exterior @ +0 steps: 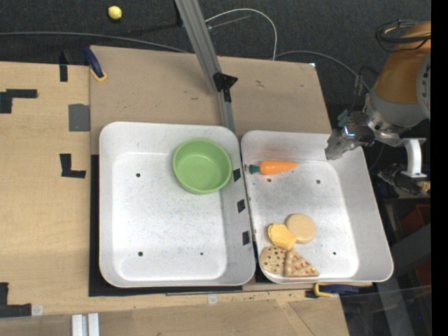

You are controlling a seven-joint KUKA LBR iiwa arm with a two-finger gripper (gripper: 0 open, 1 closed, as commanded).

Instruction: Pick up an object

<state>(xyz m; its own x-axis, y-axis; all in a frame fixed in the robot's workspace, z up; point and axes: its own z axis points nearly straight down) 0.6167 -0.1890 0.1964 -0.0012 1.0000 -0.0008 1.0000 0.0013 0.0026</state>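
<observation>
In the right bin (350, 208) an orange toy carrot (277, 166) lies near the back wall. At the bin's front sit a tan round biscuit (301, 227), a yellow piece (281, 236), a speckled cookie (273, 260) and a pizza-like wedge (299, 265). A green bowl (202, 165) stands in the left bin (140, 215) at its back right. My gripper (339, 144) hangs over the right bin's back right corner, to the right of the carrot, with nothing visibly in it.
A grey metal pole (203, 40) slants from the top down to the gap between the bins. Cables run across the dark floor behind the bench. A small yellow ball (115, 12) lies at the top left. The arm's orange band (402, 65) is at the right.
</observation>
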